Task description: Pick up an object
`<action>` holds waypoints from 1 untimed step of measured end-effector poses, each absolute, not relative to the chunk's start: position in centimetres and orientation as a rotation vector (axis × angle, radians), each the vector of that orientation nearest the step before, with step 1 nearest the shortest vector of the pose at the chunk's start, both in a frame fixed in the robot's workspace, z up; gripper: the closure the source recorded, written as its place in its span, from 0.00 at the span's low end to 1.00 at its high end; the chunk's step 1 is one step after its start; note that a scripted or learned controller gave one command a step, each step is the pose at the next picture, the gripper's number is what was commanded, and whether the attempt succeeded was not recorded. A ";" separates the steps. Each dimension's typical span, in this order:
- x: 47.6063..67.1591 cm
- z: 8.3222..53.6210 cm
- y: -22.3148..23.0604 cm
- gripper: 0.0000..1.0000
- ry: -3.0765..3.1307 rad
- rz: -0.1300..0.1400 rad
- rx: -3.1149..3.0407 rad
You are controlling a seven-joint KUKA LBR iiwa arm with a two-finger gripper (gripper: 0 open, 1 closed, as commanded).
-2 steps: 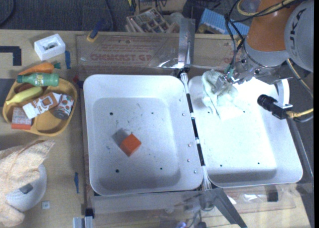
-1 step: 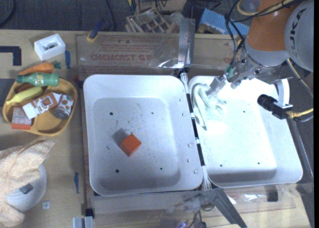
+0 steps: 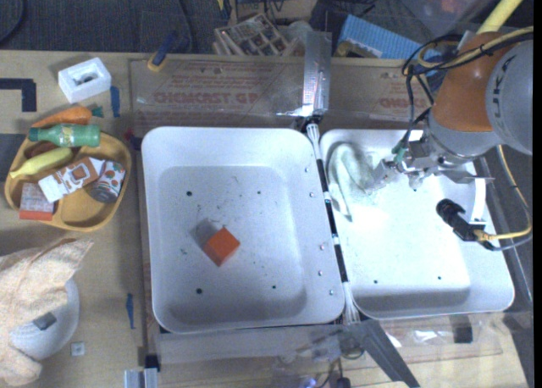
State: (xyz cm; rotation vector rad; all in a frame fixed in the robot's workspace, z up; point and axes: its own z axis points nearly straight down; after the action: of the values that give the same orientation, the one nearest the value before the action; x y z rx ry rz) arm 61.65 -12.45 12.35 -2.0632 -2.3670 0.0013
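Two white bins (image 3: 169, 157), arm (image 3: 474, 98) bent over right bin (image 3: 423, 251)

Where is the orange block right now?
The orange block lies in the left bin, a little below its centre, far from the gripper, which is over the right bin.

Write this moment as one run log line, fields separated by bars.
arm: over right bin | gripper: near a pale object | orange block: left bin, untouched
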 end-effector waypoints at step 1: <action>66.7 14.2 -13.6 0.00 -2.130 -0.002 -2.316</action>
State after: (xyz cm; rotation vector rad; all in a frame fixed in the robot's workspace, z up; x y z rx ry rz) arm 66.74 -13.65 14.17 -2.3161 -2.1302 -0.0020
